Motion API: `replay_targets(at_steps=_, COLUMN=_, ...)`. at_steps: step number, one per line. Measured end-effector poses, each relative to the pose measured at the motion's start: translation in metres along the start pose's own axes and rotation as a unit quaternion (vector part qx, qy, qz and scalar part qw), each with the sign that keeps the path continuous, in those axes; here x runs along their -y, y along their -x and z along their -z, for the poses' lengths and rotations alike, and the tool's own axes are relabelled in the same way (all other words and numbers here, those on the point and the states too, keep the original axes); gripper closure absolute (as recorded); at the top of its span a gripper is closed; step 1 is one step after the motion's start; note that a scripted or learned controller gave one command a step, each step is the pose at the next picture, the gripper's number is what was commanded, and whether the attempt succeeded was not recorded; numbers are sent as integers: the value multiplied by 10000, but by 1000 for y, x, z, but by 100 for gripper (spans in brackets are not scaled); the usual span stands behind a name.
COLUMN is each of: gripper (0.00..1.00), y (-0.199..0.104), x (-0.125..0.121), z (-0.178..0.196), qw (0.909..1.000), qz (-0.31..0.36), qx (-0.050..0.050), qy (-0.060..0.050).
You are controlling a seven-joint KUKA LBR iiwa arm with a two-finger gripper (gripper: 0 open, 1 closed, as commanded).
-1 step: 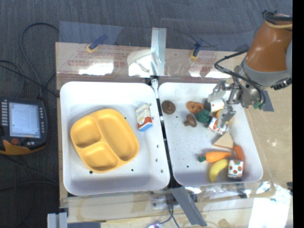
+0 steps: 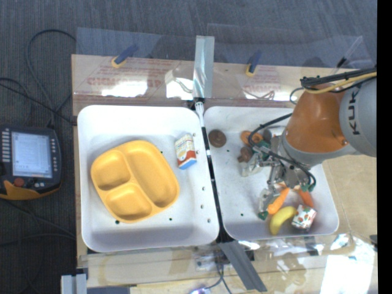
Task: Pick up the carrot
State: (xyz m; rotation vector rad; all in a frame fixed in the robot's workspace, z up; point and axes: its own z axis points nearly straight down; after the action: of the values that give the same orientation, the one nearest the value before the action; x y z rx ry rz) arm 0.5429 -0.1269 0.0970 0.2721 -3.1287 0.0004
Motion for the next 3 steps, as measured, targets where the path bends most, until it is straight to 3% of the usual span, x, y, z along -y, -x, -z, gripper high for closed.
replay_targets(at_steps=1, gripper=0, y=-44, x=18, z=-4, qw=9974, qz=709, qx=109, qy=-39)
replay_targets(at_steps=2, gripper=100, y=-42, x=18, z=7, qw=9974, qz=715, qx=116, qy=-61)
replay_targets(at_steps=3, gripper=100, y=-46, x=49, z=-2, qw=9613, qz=2753, qx=96, qy=-44)
